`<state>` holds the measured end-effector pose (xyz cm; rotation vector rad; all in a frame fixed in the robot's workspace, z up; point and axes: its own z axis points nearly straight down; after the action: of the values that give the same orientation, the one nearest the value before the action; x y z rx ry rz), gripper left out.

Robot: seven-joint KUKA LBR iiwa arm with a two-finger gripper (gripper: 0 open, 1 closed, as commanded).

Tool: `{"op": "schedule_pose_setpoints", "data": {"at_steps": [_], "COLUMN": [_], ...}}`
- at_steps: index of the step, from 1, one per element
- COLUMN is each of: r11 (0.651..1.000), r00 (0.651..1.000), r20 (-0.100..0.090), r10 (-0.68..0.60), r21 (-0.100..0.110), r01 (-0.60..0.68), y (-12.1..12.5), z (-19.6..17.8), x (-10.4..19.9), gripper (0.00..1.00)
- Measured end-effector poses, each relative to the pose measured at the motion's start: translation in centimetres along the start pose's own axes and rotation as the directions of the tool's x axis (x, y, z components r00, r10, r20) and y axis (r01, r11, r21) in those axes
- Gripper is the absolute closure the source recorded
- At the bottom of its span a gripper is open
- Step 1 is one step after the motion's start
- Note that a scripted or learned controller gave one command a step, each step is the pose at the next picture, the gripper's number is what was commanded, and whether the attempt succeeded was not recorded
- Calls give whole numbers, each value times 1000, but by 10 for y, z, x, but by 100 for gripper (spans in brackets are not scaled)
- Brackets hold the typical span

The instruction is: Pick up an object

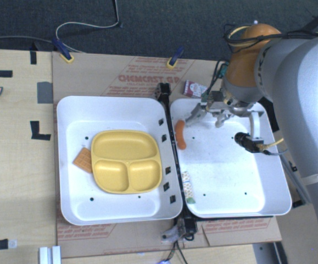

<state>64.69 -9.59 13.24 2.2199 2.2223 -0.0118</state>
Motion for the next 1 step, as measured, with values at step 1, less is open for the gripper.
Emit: {"op": "schedule_pose_setpoints", "data": {"at_steps": [1], "r11": [1000], "r00": [1000], "r20": [-5], "r10": [-1], "r21": [-6], "r01": [1], "y": [22], "z": [47], "x": [3], "gripper": [0]}}
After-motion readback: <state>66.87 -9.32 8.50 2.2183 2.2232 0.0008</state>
